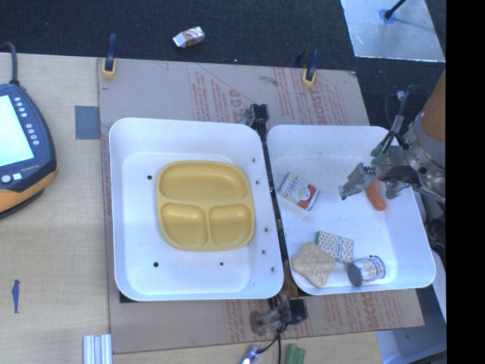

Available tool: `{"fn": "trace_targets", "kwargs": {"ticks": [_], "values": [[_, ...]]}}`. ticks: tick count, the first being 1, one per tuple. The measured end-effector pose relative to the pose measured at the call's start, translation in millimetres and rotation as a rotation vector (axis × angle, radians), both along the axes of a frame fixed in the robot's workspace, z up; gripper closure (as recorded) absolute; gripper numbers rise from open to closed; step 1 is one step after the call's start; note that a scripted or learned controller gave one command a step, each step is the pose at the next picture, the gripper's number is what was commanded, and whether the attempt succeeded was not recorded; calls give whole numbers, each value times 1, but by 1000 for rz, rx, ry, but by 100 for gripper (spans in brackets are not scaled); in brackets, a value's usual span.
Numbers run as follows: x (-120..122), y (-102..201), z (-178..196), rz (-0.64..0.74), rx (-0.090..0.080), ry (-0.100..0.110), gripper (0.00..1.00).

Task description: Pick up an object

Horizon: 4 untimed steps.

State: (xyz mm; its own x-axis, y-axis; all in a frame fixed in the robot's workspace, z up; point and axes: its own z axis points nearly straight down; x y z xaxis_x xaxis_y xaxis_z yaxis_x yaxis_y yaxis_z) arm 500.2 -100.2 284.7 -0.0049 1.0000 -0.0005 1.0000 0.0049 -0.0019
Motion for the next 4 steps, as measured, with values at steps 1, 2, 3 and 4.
{"fn": "trace_targets", "kwargs": {"ticks": [1,2,3,4], "values": [[-24,2,-122,1,0,2,0],[-22,-6,-191,1,-3,-7,0],[65,-19,-193,-2,1,0,0],[124,-93,-192,1,13,3,0]]}}
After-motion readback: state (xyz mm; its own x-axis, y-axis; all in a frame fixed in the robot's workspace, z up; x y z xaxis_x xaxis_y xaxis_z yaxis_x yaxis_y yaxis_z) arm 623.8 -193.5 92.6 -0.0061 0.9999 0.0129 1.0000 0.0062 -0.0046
